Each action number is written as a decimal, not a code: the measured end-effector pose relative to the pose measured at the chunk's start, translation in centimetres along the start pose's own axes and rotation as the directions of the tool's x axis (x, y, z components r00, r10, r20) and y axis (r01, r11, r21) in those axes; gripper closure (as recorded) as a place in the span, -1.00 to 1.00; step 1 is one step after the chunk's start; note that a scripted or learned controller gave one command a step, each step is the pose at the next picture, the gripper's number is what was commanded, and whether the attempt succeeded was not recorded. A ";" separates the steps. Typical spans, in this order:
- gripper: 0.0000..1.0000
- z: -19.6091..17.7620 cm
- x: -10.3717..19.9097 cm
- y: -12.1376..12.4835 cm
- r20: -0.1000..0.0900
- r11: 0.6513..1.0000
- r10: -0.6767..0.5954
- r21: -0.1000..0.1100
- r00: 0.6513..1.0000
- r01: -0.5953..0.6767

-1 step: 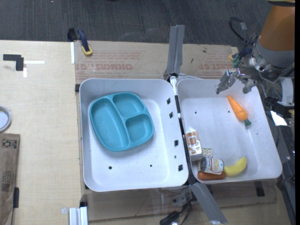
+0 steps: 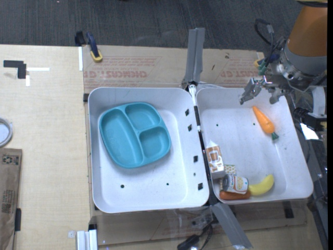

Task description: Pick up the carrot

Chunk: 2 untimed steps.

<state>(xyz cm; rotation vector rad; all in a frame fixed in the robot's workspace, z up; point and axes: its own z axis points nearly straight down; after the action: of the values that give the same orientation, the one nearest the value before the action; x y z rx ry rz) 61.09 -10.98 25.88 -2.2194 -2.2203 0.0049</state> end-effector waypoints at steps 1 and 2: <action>-1.00 2.9 2.7 3.4 0.001 0.969 -0.248 -0.002 0.969 0.248; -1.00 11.1 -0.4 -0.4 0.000 0.944 -0.329 -0.001 0.944 0.329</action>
<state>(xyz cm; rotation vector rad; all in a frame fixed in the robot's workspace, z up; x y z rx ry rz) 60.63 -11.39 14.75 -1.8173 -2.5598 0.0030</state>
